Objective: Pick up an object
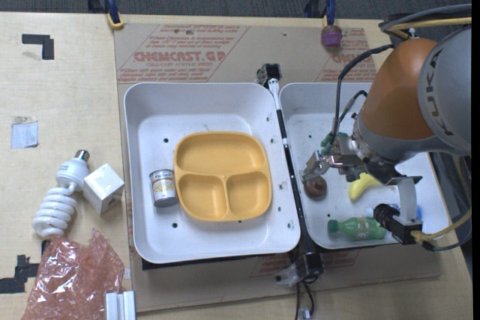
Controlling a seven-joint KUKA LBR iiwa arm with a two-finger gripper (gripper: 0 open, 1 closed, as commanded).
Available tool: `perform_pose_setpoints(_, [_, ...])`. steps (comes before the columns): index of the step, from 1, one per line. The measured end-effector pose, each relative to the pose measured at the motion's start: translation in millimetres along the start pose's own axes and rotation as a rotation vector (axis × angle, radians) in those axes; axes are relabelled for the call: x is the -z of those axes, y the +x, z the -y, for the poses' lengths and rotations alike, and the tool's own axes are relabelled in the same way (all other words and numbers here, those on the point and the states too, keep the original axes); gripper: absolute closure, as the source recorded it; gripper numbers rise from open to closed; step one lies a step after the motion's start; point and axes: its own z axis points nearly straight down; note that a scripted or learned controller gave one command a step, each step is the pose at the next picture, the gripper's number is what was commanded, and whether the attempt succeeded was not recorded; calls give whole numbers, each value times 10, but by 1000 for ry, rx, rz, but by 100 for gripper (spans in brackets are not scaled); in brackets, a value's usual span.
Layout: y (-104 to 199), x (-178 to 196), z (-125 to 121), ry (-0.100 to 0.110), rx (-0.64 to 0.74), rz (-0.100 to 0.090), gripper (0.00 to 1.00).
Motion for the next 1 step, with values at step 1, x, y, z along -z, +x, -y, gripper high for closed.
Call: perform_pose_setpoints(1, [0,0,0,0,0,0,0])
